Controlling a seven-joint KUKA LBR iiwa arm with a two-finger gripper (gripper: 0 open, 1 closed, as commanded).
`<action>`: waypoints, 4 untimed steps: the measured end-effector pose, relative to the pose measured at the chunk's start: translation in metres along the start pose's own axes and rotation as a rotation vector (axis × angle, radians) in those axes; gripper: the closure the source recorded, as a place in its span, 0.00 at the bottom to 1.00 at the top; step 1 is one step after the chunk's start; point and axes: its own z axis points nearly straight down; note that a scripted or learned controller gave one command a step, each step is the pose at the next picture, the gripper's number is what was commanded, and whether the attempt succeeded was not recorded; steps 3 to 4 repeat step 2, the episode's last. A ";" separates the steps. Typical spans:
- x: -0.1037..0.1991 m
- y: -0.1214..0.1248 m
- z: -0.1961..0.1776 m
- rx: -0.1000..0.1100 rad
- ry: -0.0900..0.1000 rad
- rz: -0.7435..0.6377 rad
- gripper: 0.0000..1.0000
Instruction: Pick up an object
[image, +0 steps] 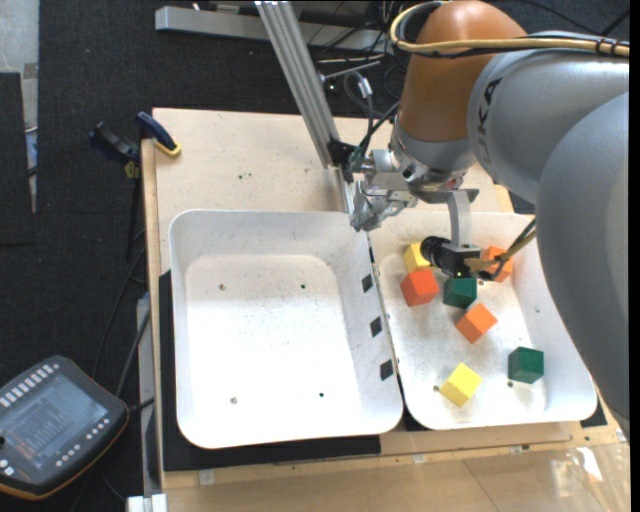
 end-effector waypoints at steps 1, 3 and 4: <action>0.041 0.013 0.007 0.002 -0.001 0.001 1.00; 0.038 0.012 0.007 0.003 -0.003 0.005 0.00; 0.038 0.012 0.007 0.003 -0.003 0.005 0.00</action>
